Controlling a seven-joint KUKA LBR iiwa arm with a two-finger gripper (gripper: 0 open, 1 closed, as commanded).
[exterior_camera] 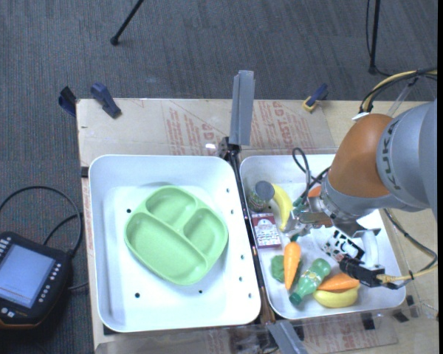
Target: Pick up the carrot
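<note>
The carrot (291, 262), an orange cone with its tip pointing toward the front, lies in the right bin (390, 251) between a green leafy lump (277, 268) and a green bottle (310, 279). My gripper (303, 220) hangs just above and behind the carrot's thick end, below the orange-banded wrist (358, 164). Nothing orange shows inside the gripper, and the carrot rests on the bin floor. A second orange, carrot-like piece (340, 281) lies further right, atop a yellow fruit (335, 298).
The right bin also holds a small round jar (262, 192), a banana (282, 203) and a red packet (266, 231), all crowded near the gripper. A green divided plate (177, 234) sits in the left bin (107, 198). A grey post (242, 109) stands between the bins.
</note>
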